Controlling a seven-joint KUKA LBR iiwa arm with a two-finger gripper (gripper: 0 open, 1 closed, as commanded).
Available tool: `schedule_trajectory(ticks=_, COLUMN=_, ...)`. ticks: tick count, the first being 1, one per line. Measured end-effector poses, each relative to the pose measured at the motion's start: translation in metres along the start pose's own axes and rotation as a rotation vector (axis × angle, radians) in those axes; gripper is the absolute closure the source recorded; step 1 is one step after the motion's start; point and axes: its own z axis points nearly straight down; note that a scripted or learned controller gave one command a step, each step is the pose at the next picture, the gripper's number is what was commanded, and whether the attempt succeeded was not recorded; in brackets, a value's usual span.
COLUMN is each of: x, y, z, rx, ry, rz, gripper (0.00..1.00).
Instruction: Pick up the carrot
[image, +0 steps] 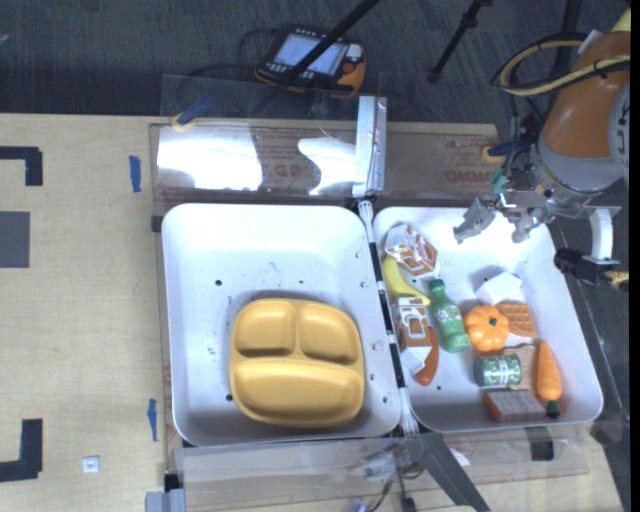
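Observation:
The carrot (547, 370) is orange with a small green end and lies lengthwise by the right wall of the right bin (578, 300), near its front corner. My gripper (496, 226) hangs over the back of that bin, well behind the carrot and slightly to its left. Its two fingers (468, 228) are spread open with nothing between them. The grey arm with its orange band (580, 125) comes in from the upper right.
Beside the carrot are a green can (498, 372), a brown block (513, 404), a small pumpkin (487, 328) and a waffle piece (520, 318). Further left lie a green bottle (448, 316), a red pepper (428, 365), a banana (396, 278) and packets. A yellow divided tray (297, 360) sits in the left bin (200, 250).

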Motion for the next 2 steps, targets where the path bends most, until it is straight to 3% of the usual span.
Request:
schedule_trajectory(ticks=1, x=-0.032, y=-0.089, z=0.073, rx=-0.001, ry=0.0, rz=0.005, gripper=0.0)
schedule_trajectory(ticks=2, x=-0.036, y=-0.103, z=0.102, rx=-0.025, ry=-0.007, rz=0.061, gripper=0.0)
